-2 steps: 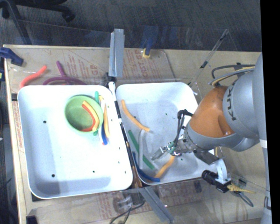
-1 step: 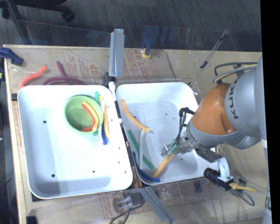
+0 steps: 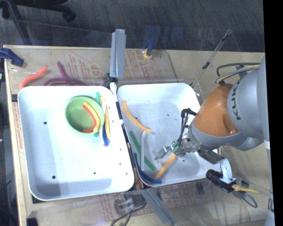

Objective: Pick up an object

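My gripper (image 3: 169, 151) is low in the right bin (image 3: 187, 91), near its front right part, below the orange wrist band. An orange stick (image 3: 165, 167) lies slanted just under it, and the stick's upper end reaches the gripper tip. I cannot tell whether the stick is held. Close to the left lie a pale grey stick (image 3: 144, 145), a green stick (image 3: 135, 144) and a blue curved stick (image 3: 148, 177) along the front wall. Another orange stick (image 3: 134, 118) lies farther back in the same bin.
The left bin (image 3: 49, 157) holds a green bowl (image 3: 81, 114) with red, yellow, green and blue sticks on and beside its right rim. The arm's body covers the right bin's right side. Pink and orange tubes (image 3: 59, 81) lie behind the left bin.
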You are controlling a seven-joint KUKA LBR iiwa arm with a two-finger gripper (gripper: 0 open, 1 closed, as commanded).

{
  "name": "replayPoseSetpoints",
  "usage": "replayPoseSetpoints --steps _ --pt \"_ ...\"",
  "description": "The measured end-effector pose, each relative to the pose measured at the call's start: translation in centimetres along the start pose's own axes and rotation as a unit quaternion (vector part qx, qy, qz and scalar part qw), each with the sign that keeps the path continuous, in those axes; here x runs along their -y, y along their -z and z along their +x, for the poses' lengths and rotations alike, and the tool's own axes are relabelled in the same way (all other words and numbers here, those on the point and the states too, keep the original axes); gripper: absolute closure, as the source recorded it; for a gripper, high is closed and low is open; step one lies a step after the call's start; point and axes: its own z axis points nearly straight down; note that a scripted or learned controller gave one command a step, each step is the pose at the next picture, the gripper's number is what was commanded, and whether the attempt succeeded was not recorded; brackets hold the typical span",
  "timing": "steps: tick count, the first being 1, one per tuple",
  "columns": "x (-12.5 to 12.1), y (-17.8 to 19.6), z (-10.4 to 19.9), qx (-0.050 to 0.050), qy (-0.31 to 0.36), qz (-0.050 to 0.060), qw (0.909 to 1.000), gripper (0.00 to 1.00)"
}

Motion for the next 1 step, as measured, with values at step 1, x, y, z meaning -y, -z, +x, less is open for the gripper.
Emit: replayPoseSetpoints --steps 1 --pt "-0.08 0.96 0.01 0.000 0.002 0.000 1.0000 1.00"
